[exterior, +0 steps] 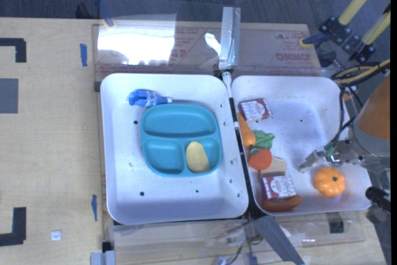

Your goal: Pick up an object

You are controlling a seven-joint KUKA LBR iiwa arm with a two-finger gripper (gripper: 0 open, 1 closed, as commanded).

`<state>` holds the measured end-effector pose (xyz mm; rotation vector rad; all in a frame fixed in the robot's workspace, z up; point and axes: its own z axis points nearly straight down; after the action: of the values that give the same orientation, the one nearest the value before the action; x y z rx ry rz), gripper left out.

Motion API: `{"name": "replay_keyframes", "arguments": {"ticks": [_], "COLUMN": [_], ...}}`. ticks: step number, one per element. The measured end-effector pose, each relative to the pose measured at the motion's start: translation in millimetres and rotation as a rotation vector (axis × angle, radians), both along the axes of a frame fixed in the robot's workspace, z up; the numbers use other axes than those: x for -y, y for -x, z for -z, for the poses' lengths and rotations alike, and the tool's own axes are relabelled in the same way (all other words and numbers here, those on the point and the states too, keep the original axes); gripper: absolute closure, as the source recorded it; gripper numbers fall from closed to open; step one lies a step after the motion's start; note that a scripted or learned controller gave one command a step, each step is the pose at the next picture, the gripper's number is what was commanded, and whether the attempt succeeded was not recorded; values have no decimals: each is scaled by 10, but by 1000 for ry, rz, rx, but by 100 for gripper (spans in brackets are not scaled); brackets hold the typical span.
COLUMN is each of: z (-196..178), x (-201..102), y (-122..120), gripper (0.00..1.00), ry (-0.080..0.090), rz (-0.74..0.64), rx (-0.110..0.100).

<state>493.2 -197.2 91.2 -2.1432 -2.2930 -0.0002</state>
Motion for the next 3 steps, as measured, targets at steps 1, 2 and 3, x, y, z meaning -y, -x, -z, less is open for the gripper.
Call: {"name": "replay_keyframes", "arguments": {"ticks": [1, 2, 3], "z": [45, 48, 40], "x": [-566, -385, -711], "y": [-815, -772, -58], "gripper": [0, 0, 0], "ry": [3, 2, 2], "rz": [-109, -14, -127], "rx": [12, 11, 9]}}
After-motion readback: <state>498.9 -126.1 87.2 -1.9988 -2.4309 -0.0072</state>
